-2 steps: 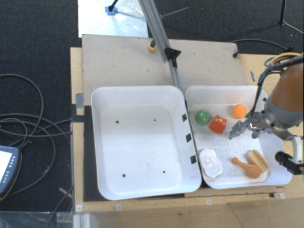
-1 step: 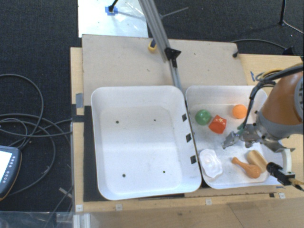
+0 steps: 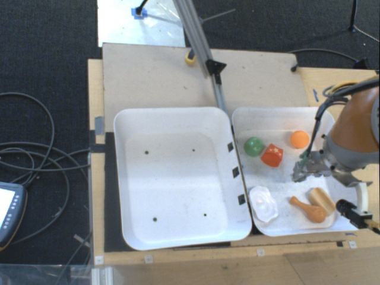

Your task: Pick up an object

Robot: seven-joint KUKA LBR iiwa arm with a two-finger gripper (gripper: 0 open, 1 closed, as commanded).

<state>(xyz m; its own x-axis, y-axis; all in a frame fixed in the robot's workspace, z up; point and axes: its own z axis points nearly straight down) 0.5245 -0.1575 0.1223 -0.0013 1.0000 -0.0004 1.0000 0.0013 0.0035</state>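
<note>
Camera view: the arm (image 3: pixel 356 129) reaches in over the right bin (image 3: pixel 243 120), its gripper (image 3: pixel 304 170) low above the bin floor, and whether the jaws are released or clenched cannot be told. Candidates lie all around: red block (image 3: pixel 272 155) and green ball (image 3: pixel 254 146) toward the bin's middle, orange ball (image 3: pixel 300 139) near its far edge, drumstick (image 3: pixel 309 209) and white lump (image 3: pixel 263 202) near the front. Nothing looks grasped; this reads as the approach. Next: settle on one thing, then close.
</note>
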